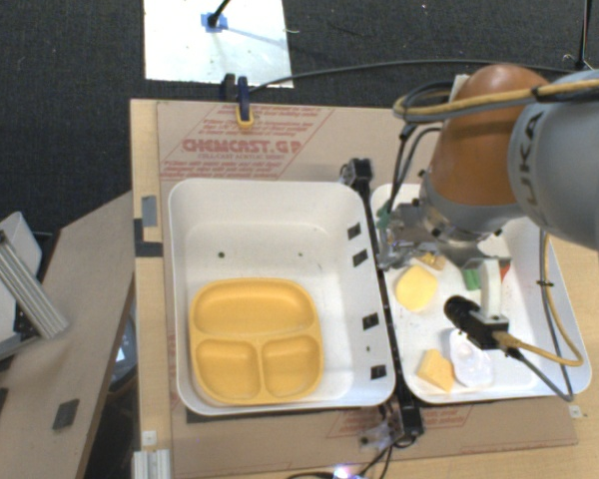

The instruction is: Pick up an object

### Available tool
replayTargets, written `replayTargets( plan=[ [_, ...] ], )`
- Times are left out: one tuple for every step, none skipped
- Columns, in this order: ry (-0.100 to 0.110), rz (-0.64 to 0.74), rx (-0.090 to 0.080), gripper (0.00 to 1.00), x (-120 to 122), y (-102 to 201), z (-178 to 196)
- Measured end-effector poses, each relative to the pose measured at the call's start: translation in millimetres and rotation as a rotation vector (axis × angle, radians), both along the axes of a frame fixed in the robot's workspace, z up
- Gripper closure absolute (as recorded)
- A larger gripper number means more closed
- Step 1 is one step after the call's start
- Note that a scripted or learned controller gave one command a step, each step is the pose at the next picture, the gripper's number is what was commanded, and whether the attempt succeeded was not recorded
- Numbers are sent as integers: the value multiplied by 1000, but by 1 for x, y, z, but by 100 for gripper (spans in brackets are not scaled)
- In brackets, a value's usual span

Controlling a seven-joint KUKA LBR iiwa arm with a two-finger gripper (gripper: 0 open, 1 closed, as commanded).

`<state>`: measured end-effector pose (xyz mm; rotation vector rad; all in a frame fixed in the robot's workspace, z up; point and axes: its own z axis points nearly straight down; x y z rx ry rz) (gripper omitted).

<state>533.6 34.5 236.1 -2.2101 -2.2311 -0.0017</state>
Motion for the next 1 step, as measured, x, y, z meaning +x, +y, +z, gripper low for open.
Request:
replayTargets(
  plan=[
    [-1,1,1,100,10,57,-13]
  ],
)
